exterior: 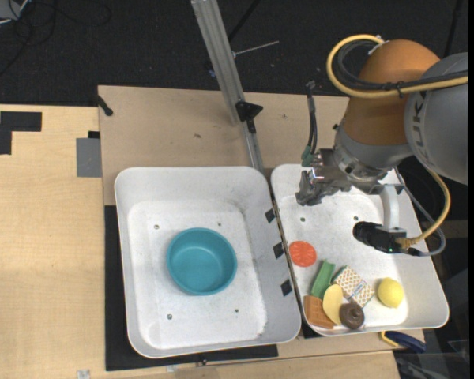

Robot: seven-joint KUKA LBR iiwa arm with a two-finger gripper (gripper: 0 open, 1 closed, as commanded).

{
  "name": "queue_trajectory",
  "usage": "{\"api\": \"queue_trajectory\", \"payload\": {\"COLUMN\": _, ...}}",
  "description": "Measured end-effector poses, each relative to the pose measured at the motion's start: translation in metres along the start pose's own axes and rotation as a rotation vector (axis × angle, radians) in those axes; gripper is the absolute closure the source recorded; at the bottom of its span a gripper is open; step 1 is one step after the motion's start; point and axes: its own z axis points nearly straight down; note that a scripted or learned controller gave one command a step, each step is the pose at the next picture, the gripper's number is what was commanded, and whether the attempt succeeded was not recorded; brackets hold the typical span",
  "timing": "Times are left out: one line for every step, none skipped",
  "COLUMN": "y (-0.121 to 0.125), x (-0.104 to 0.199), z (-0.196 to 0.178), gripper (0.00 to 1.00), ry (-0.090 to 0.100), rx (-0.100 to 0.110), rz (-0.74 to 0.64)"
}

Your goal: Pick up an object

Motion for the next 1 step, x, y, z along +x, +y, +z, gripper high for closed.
{"api": "queue_trajectory", "payload": {"y": -0.0217, "x": 0.0502, "z": 0.0122, "gripper": 1.00, "ry": 0.000, "rx": 0.001, "rz": -0.001}}
